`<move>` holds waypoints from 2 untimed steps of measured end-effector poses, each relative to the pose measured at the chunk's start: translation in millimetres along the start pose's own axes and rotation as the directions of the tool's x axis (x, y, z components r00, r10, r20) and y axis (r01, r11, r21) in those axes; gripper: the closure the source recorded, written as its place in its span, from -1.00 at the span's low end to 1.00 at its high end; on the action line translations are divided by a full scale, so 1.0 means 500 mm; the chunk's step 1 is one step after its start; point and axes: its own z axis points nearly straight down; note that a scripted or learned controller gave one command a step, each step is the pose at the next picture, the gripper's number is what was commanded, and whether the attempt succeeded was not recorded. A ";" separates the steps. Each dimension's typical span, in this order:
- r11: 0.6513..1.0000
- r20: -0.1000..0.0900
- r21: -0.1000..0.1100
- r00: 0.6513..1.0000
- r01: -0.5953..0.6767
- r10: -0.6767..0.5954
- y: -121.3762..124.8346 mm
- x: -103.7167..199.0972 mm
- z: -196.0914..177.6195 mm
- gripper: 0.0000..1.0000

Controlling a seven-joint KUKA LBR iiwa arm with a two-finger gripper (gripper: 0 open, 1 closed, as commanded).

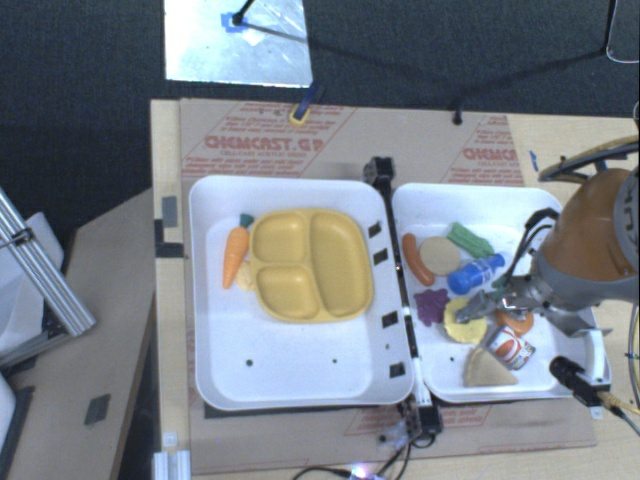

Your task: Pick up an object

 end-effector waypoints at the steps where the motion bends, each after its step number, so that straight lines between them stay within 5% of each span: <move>1: 1.000 0.014 -0.017 1.000 -0.002 0.002 0.006 -0.009 -0.026 1.00; 2: 1.000 0.006 0.000 1.000 0.001 -0.001 -0.004 -0.004 -0.117 1.00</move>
